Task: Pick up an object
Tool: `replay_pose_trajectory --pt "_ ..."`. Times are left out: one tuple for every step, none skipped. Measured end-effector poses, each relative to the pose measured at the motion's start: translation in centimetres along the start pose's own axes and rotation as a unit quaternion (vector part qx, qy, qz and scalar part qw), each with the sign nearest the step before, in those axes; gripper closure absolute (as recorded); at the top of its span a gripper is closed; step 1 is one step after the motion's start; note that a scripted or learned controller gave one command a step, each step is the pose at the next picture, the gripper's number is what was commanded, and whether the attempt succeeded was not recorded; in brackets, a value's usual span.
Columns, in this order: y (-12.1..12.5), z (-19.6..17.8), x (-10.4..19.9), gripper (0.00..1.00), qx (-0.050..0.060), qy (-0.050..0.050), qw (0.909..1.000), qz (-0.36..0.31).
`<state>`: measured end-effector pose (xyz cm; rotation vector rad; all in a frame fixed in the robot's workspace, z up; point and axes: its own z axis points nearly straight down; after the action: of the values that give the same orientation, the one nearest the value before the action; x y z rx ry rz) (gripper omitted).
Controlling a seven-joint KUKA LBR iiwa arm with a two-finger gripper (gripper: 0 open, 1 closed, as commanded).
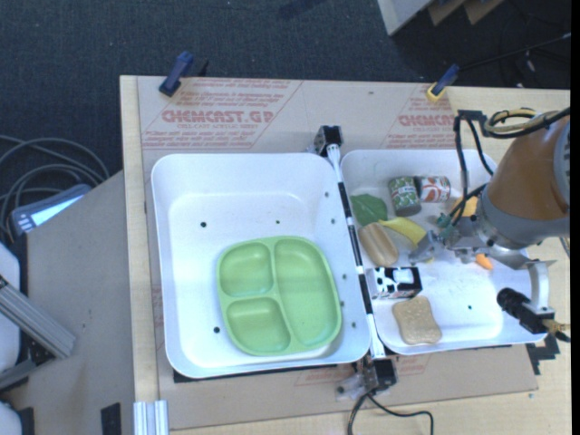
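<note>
Banana [405, 229] lies just beside gripper [433, 243] in right bin [471, 311].

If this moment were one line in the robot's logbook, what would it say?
arm: over right bin | gripper: low beside yellow banana | grasp: unclear | green tray: left bin

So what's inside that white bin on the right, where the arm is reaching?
The right bin holds a green leaf-shaped piece, a small can, a yellow banana-like piece, a tan bread-like piece and a black-and-white item. The arm covers the bin's far right side.
</note>
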<state>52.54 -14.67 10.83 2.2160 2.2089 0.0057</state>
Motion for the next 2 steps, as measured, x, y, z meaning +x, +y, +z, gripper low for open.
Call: replay_pose_trajectory --pt "6.5 2.4 2.4 0.00 0.006 0.004 1.0000 -0.002" --pt "6.6 1.4 2.4 1.00 0.005 0.003 1.0000 -0.002"
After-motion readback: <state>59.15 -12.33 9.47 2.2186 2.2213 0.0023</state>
